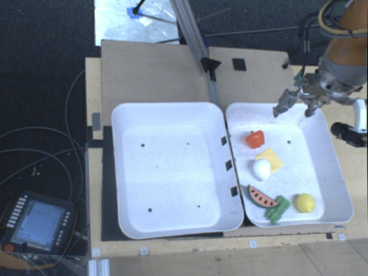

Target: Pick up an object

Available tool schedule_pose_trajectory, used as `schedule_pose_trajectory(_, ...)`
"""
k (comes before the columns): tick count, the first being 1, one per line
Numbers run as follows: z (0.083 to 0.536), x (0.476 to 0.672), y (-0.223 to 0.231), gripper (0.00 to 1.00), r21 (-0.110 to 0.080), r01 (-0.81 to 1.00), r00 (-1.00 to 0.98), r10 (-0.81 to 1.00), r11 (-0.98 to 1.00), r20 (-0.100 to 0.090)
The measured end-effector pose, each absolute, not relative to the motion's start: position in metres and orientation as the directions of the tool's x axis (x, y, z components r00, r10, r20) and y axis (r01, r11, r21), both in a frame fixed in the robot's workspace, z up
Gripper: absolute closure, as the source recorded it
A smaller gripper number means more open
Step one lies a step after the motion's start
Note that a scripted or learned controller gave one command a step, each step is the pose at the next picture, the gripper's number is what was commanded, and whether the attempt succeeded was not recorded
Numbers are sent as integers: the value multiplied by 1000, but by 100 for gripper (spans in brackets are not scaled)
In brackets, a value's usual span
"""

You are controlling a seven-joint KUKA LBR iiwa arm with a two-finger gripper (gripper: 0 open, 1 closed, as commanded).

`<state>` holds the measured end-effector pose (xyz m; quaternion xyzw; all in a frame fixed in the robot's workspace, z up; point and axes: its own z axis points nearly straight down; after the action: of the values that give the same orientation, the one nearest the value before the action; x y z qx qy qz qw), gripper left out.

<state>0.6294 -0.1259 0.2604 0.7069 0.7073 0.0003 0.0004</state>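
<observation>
Overhead, the gripper (295, 107) hangs splayed above the right bin's (328, 154) far rim

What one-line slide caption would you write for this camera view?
Open gripper above the far end of the right bin, which holds a red pepper, egg, watermelon slice and lemon.

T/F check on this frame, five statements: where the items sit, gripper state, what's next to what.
1. All the items lie in the right bin. True.
2. The gripper holds the red pepper. False: its fingers are spread and hold nothing, up at the bin's far edge.
3. The white egg touches the yellow cheese slice. True.
4. The lemon sits in the left bin. False: it is in the right bin's near corner.
5. The watermelon slice lies beside the green vegetable. True.
</observation>
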Motion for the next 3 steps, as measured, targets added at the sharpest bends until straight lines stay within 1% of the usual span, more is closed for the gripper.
schedule_pose_trajectory(1, 271, 630, -126, 100, 3, 1000, -2, 1000, 2, 0)
schedule_pose_trajectory(2, 191, 587, -161, 100, -5, 1000, 3, 1000, -3, 1)
schedule_pose_trajectory(3, 250, 619, -207, 100, 6, 1000, 2, 1000, -2, -3)
